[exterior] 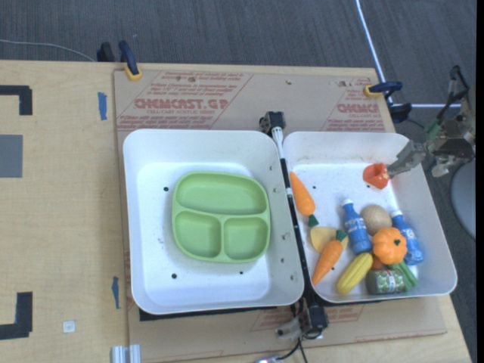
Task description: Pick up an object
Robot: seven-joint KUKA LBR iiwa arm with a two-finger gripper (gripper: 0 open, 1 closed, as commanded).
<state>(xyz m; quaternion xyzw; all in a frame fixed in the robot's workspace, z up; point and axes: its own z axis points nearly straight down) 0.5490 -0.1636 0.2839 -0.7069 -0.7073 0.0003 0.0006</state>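
Note:
The right bin (333, 153) holds several toy foods. A small red piece (375, 175) lies near its back right, apart from the pile. My gripper (395, 165) reaches in from the right, low over the bin, with its tip right against the red piece's right side. In the pile to the front are a carrot (302, 195), a second carrot (327, 257), two blue bottles (354, 226) (405, 237), a tan potato (376, 218), an orange pumpkin (389, 246), a yellow corn cob (354, 272) and a green can (387, 280).
The left bin (144, 203) carries a green divided plate (221, 216). A black clip (272, 121) sits where the two bins meet at the back. Blue and orange clamps (382, 89) (128, 59) hold the cardboard sheet under the bins.

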